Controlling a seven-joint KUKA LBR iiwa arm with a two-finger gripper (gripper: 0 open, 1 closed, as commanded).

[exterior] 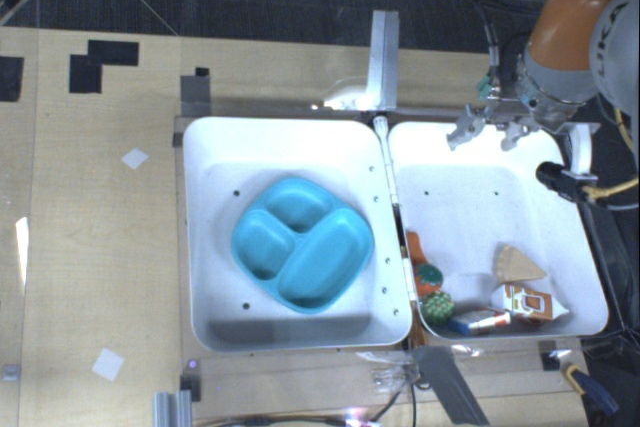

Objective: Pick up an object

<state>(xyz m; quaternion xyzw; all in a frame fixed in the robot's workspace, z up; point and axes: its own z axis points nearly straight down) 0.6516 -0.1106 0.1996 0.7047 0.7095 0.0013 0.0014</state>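
My gripper [489, 131] hangs over the back edge of the right bin [470, 205], its two fingers spread apart and nothing between them. Small objects lie along the right bin's front edge, well forward of the gripper: a tan wedge [518, 263], a small carton with orange print [529, 302], a red and blue marker [477, 322], a green ball [430, 275] and a green and orange toy [437, 302]. An orange stick [411, 246] lies by the divider. A blue three-compartment plate [302, 242] rests in the left bin [215, 165].
A metal post [384, 55] stands upright behind the seam between the bins. Black cables [580, 183] run along the right bin's right side. Black tape marks [102, 61] sit on the bench at the far left.
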